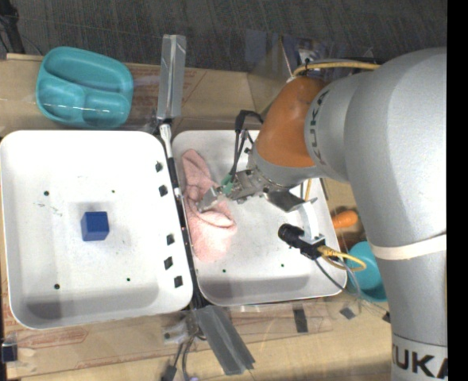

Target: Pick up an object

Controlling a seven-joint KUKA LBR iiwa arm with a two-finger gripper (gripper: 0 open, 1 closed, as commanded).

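Observation:
A crumpled pink cloth (206,213) lies along the left side of the right bin (257,288). My gripper (214,196) is low over the cloth's middle, touching or nearly touching its folds, with the grey and orange arm reaching in from the right. A small blue cube (95,225) sits alone in the left bin (27,292), far from the gripper.
A teal moulded tray (83,86) rests on the bench behind the left bin. An orange object (345,218) and a teal one (369,272) lie just outside the right bin's right rim. A black fitting with a yellow cable (300,241) hangs over the right bin.

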